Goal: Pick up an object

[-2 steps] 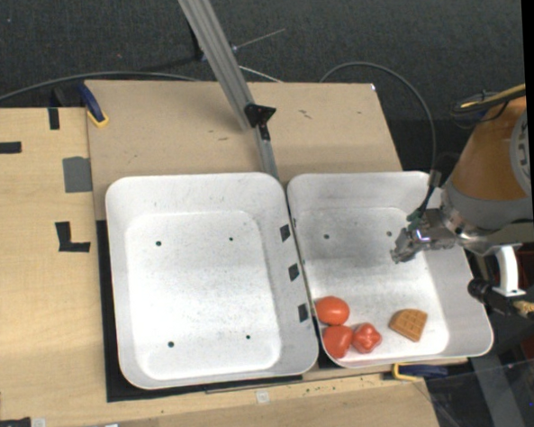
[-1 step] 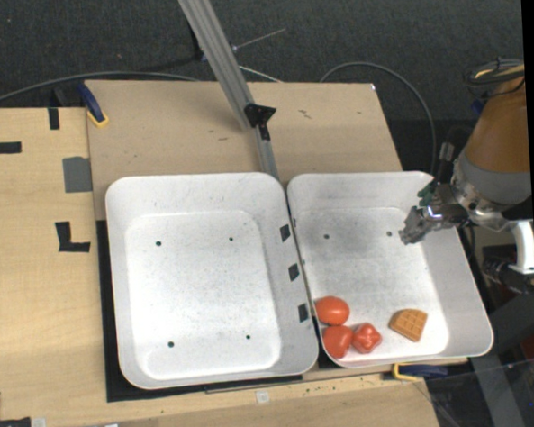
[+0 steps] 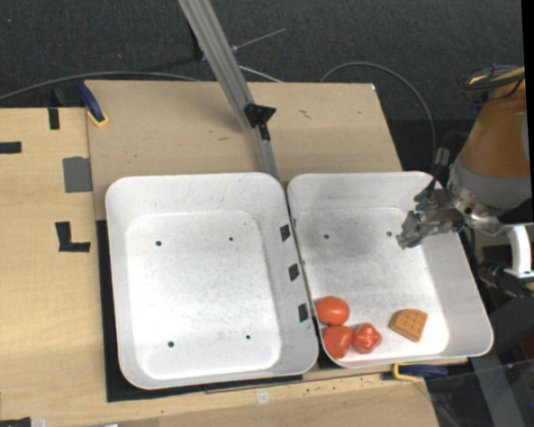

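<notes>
Nearest to us, along the near wall of the right bin point(image 3: 451, 269), lie the things we could pick: three red pieces and a tan one. An orange-red round fruit point(image 3: 333, 310) sits by the bin's left wall, a second red piece point(image 3: 337, 341) lies just in front of it, and a small red pepper-like piece point(image 3: 367, 337) touches that second one on its right. A little to the right, apart from the reds, rests a waffle-like tan biscuit point(image 3: 408, 324).

We see the gripper point(image 3: 411, 233) over the far right part of the same bin, well apart from all four pieces and toward the far side from them; nothing lies under it but speckled white floor. It is dark and small in our view, so we cannot tell whether it is parted or closed, and we see nothing held in it. Behind it the grey arm point(image 3: 494, 163) with its orange band enters from the right.

The left bin point(image 3: 199, 275) stands beside it on the wooden worktop point(image 3: 180, 123), the two rims touching.
</notes>
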`<state>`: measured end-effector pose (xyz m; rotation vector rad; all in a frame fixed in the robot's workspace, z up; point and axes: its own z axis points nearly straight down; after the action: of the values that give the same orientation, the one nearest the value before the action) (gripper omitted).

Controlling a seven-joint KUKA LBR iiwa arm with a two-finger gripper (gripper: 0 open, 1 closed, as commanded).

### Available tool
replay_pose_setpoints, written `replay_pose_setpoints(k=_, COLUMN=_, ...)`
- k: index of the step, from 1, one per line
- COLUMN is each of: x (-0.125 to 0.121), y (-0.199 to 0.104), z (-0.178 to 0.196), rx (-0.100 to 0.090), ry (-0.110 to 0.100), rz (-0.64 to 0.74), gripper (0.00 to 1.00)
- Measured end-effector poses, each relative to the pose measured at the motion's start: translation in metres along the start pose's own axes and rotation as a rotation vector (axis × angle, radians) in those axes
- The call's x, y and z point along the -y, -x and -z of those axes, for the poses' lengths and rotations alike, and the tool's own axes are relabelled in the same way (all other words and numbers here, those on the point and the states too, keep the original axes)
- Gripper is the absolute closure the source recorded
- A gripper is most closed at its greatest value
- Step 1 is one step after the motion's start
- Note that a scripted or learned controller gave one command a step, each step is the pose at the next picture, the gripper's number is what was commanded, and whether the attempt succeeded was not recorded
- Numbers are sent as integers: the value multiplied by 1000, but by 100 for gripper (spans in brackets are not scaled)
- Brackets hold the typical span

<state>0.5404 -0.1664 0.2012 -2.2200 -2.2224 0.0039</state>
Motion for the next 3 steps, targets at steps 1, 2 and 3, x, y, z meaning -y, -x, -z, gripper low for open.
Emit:
replay_pose_setpoints(k=1, x=-22, y=-57, z=13, rx=-3, ry=2, rz=7, gripper=100)
replay_pose_setpoints(k=2, x=-41, y=-110, z=25, rx=-4, ry=2, rz=7, gripper=100)
replay_pose_setpoints(k=3, x=-57, y=-152, z=30, rx=-3, ry=2, rz=5, gripper=100)
